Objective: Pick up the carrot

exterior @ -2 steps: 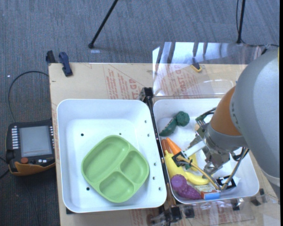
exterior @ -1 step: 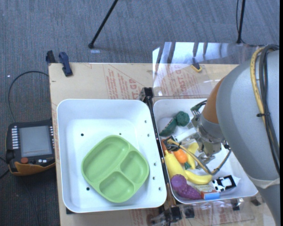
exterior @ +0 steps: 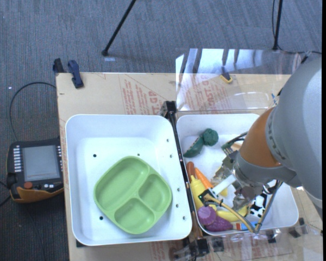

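two shallow white plastic bins side by side on a cardboard-topped bench (exterior: pixel 125 91). taking the right white bin (exterior: pixel 228 121) as the landmark: left of it, touching along the shared rim, the left white bin (exterior: pixel 81 145), holding a light green three-compartment plastic plate (exterior: pixel 133 193). reaching over the landmark's right half, a grey arm with an orange band (exterior: pixel 261 140) above the wrist. low over the bin's middle, toward the front, the two-finger gripper (exterior: pixel 228 186); grip state impossible to tell, with cables and other items crowding the tip. against the bin's left wall, about midway down, the slim orange toy carrot (exterior: pixel 201 176), lying on the bin floor just left of the gripper. just beside the carrot, a yellow toy bottle-shaped item (exterior: pixel 198 189). toward the bin's front left corner, a purple round toy (exterior: pixel 207 216). near the bin's back left, a dark green leafy toy vegetable (exterior: pixel 204 139). far left of both bins, on the carpet, a black and orange handheld controller pendant (exterior: pixel 35 170).
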You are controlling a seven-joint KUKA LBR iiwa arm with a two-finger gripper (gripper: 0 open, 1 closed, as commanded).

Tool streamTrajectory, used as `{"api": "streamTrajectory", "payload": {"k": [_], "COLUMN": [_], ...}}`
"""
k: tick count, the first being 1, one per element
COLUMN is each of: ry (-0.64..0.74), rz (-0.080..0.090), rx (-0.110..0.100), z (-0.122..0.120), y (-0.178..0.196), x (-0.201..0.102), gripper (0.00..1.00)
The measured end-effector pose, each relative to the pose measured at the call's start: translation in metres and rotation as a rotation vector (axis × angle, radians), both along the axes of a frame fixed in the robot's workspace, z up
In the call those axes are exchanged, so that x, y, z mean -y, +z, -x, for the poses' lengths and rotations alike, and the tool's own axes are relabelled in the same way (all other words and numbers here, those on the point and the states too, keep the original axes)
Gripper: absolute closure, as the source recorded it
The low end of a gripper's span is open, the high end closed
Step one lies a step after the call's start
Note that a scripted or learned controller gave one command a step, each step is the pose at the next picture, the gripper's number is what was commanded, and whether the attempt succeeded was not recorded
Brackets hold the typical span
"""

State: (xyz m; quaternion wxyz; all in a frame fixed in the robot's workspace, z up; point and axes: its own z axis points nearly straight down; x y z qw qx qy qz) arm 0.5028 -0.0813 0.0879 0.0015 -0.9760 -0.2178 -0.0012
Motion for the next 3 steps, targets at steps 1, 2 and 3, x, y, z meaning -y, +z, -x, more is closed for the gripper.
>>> {"api": "streamTrajectory", "payload": {"k": [1, 2, 3], "ry": [-0.239, -0.219, -0.207], "rz": [-0.001, -0.003, -0.002], "rx": [-0.009, -0.013, -0.011], "z": [-0.071, -0.019, -0.046], "y": [-0.001, -0.003, -0.002], "x": [0.008, 0.002, -0.001], "gripper": [0.0, 0.0, 0.0]}}
